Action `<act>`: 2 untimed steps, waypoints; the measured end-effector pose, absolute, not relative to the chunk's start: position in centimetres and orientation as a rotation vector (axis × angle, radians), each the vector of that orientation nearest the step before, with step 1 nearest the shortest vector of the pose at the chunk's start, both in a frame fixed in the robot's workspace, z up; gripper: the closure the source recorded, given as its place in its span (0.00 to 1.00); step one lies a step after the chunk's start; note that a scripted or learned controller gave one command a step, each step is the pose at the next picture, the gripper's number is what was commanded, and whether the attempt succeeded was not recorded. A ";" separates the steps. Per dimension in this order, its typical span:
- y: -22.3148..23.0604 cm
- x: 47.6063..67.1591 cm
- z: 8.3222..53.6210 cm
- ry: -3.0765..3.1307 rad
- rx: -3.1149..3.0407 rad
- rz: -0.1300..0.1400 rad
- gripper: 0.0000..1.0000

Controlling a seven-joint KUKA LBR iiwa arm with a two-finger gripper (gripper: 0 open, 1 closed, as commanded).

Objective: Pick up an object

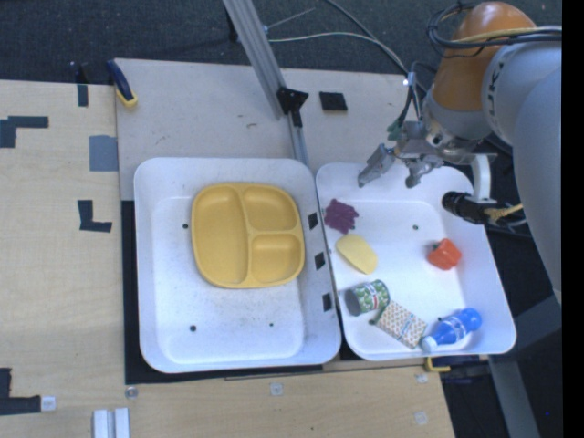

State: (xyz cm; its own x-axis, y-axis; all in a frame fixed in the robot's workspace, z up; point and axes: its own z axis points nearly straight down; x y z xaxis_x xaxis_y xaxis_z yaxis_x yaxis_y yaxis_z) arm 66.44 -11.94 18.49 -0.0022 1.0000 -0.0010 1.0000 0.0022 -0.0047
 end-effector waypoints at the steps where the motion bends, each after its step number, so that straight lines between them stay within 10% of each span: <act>1: -12.0 66.2 12.1 -2.221 -2.218 0.007 0.00; 2: -12.1 66.4 8.7 -2.225 -2.222 0.001 0.00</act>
